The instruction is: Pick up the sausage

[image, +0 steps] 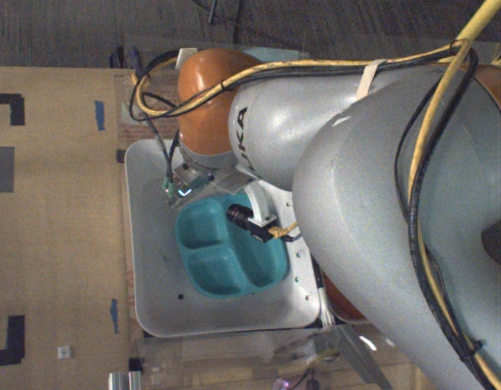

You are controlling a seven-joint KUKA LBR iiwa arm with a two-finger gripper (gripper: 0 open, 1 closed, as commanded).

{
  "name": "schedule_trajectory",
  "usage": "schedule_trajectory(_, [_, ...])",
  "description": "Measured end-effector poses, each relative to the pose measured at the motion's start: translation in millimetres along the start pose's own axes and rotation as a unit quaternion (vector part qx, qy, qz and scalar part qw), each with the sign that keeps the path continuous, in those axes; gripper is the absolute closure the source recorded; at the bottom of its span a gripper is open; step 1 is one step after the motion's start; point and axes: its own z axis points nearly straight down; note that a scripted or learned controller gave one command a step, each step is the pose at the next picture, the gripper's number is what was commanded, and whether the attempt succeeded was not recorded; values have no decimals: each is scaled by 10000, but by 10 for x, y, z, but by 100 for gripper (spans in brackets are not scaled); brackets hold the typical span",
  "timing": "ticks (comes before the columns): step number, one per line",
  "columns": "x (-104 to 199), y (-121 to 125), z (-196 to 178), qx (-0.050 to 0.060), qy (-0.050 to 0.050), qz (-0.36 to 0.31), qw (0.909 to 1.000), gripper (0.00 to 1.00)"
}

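My gripper [180, 188] reaches down from the orange wrist band [206, 104] to the far left corner of a teal divided tray [226, 254]. The tray lies in the white bin [153, 291], and the compartments I can see hold nothing. A small green light glows at the gripper's tip. The wrist body and the thick grey arm [372, 193] hide the tray's right side and much of the bin behind it.
A black cable plug with a yellow lead [250, 223] hangs over the tray's upper right. Bare bin floor lies left of and in front of the tray. A brown cardboard surface with blue tape marks [55, 218] lies to the left of the bin.
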Motion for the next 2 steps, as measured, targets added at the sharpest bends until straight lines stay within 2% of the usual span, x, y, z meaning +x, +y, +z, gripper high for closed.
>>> schedule_trajectory(1, [-183,-319,-1430,60,1,3613,9324,100])
schedule_trajectory(2, [-464,-221,-976,76,-3,4635,8860,100])
